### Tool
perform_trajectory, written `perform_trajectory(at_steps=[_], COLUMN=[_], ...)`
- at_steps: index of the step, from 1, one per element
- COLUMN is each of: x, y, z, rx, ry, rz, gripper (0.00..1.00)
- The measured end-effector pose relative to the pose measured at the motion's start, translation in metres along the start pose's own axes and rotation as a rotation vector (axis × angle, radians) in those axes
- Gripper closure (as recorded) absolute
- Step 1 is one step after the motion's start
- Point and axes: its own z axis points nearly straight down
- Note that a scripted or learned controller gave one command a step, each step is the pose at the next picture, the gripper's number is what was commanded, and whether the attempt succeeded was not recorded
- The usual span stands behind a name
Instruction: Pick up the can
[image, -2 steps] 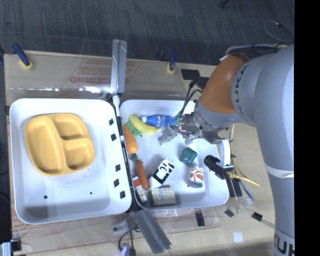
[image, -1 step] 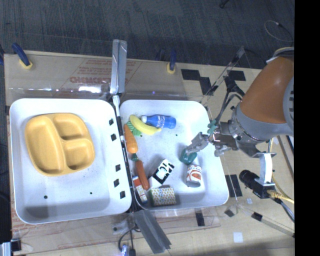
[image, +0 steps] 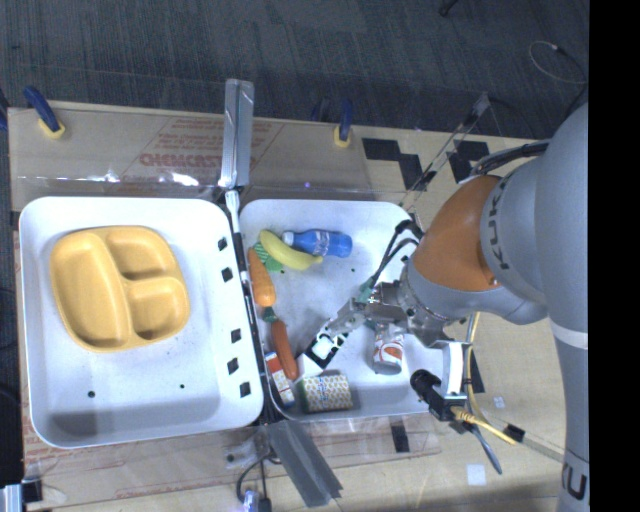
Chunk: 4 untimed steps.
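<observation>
On the camera view I had both bins in sight on the desk (image: 420, 135). The left bin (image: 60, 400) carried a yellow divided tray (image: 120, 285) lying toward its far left. The right bin (image: 310, 215) held the clutter.

Along the right bin's left wall I saw a carrot (image: 262, 285), and nearer to me a second orange-red piece (image: 285, 348) lying lengthwise beside that wall. At the far side a banana (image: 288, 255) lay just beside a bottle with a blue cap end (image: 320, 242), the two touching or nearly so. At the near edge sat a small ribbed, greenish-grey cylinder on its side (image: 325, 392), with a small packet just to its left that I could not identify.

The can (image: 387, 353), white with red markings, stood in the near right part of the right bin, slightly tilted as far as I could judge. The arm (image: 470, 250) reached in from the right, its orange band sitting above the bin's right edge. The hand (image: 375, 310) hung just on the far side of the can, right above it, with a black-and-white part (image: 325, 345) jutting toward the left. I could not tell how far open the hand was, nor whether it had hold of anything; the can looked close beneath it, but I saw no clear grip.
</observation>
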Motion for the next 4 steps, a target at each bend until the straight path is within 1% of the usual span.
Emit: perform_trajectory(at_steps=[1, 2, 3, 4], x=[-0.010, -0.029, -0.036, -0.039], y=[-0.016, -0.011, 0.000, -0.002], z=[0.012, 0.015, 0.032, 0.018], rx=[-0.004, -0.008, -0.014, -0.015], ry=[0.002, 0.003, 0.033, 0.022], rz=[0.079, -0.080, -0.081, -0.088], gripper=[0.00, 0.00, 0.00, 0.00])
